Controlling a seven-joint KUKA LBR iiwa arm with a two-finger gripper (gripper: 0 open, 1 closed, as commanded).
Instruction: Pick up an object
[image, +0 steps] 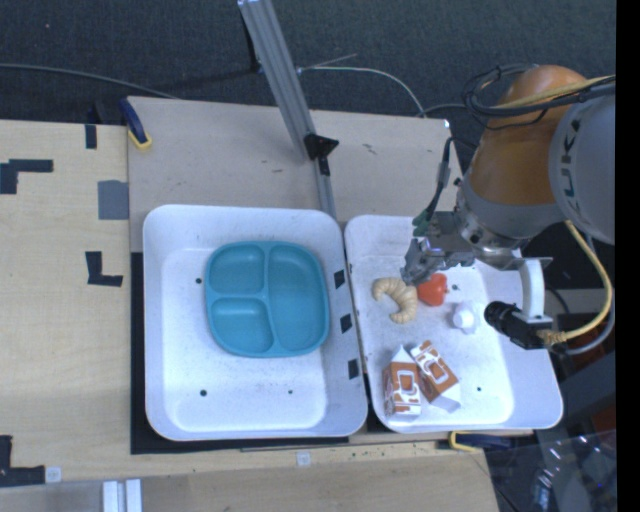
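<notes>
In the right bin (530, 395) lie a tan croissant (398, 298), a small red-orange tomato-like object (433, 291), a small white object (463, 319) and two brown-and-white cartons (418, 378). My gripper (418, 268) hangs low over the bin's upper middle, just above and between the croissant and the red object. Its fingertips point down and nearly touch the red object's left edge. Nothing can be seen held between them.
The left bin (175, 330) holds a teal divided plate (267, 298). A slanted metal pole (285, 75) with a black clamp stands behind the bins. Cables and a black fitting (510, 322) hang at the arm's right side over the right bin.
</notes>
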